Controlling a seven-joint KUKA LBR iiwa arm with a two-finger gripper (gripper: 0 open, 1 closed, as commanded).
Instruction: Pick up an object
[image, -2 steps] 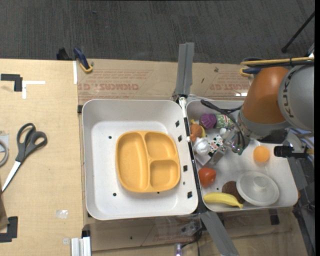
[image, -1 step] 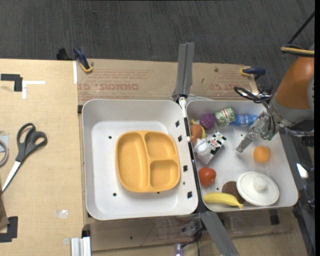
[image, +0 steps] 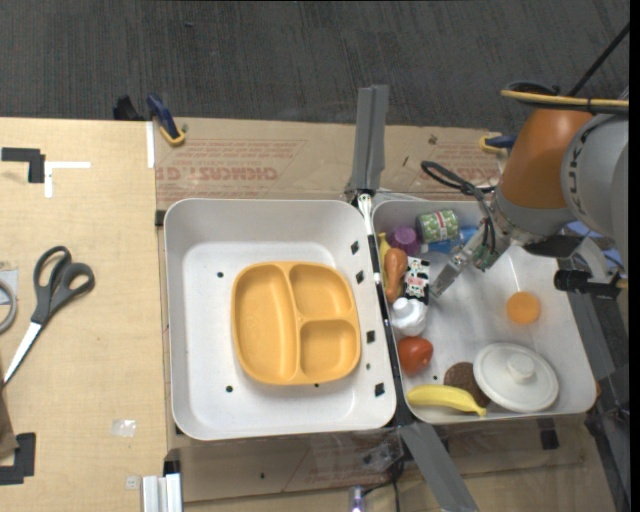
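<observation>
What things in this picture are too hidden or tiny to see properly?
- Brown round thing, camera view: partly covered by the white lid and the banana.
- End effector, camera view: too small and dark to make out its tip.
- Black-and-white toy, camera view: too small to tell what it is.
- Scissors, camera view: blade tips cut off by the left edge.

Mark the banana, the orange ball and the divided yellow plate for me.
banana (image: 446, 400): camera view, middle of its curved yellow body.
orange ball (image: 523, 307): camera view, centre of the ball.
divided yellow plate (image: 297, 322): camera view, ridge between its compartments.
</observation>
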